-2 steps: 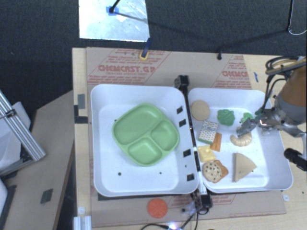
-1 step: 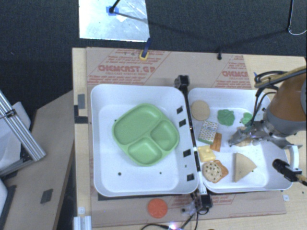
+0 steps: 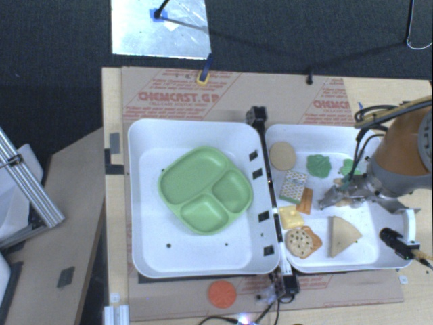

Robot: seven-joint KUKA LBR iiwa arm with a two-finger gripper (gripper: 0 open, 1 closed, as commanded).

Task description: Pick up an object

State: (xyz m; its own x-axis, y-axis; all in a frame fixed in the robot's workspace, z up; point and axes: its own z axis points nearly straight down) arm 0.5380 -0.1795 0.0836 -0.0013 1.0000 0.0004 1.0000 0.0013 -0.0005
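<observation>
cardboard-topped bench on dark carpet, two white bins side by side. left bin (image 3: pixel 145 181) has a green divided plate (image 3: pixel 206 189). right bin (image 3: pixel 318 263) holds toy food: round cracker (image 3: pixel 302 242), cheese wedge (image 3: pixel 343 236), green leafy bit (image 3: pixel 318 164). gripper (image 3: pixel 335 199) sits low above the wedge, can't tell how the jaws stand.

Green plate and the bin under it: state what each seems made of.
Green plate: likely moulded plastic, matte pale green, three smooth rounded compartments with soft highlights. Left bin: probably thin formed plastic, plain white with a slight sheen and rounded corners; the material can't be confirmed by sight.
</observation>
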